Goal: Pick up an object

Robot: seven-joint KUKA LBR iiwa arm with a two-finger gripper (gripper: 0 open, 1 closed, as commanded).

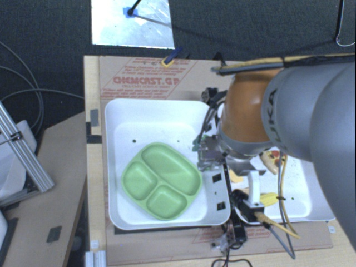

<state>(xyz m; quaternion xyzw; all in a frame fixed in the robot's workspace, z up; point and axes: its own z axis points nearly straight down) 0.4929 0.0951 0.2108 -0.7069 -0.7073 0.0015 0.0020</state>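
End effector at the green plate's right edge; grip state cannot be told. Risk: the shallow rim slips free, plate stays in bin.

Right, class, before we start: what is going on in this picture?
A grey robot arm with an orange band reaches in from the right over two shallow white bins. Its wrist hangs above the divide between them, over the right bin. The left bin holds a green divided plate, lying flat and untouched. A few small items, one yellow, lie in the right bin, partly hidden by the arm. Nothing can be seen lifted yet.
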